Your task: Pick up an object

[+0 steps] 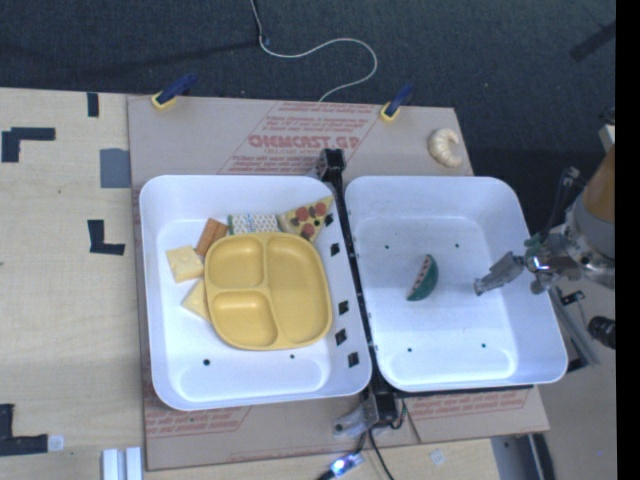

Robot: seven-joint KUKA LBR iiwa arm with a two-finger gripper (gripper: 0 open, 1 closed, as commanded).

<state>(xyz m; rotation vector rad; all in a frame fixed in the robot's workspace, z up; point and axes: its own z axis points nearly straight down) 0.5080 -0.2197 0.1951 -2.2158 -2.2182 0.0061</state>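
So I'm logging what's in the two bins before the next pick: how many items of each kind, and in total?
Yellow divided plate: 1
Watermelon slice: 1
Pizza slice: 1
Cracker-like flat pieces beside the plate: about 3, partly hidden
Total: about 6

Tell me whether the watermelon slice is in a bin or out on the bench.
In a bin. The watermelon slice lies on the floor of the right bin, near its middle, apart from the gripper.

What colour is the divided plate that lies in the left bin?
The divided plate is plain yellow, seen best in the camera view from above.
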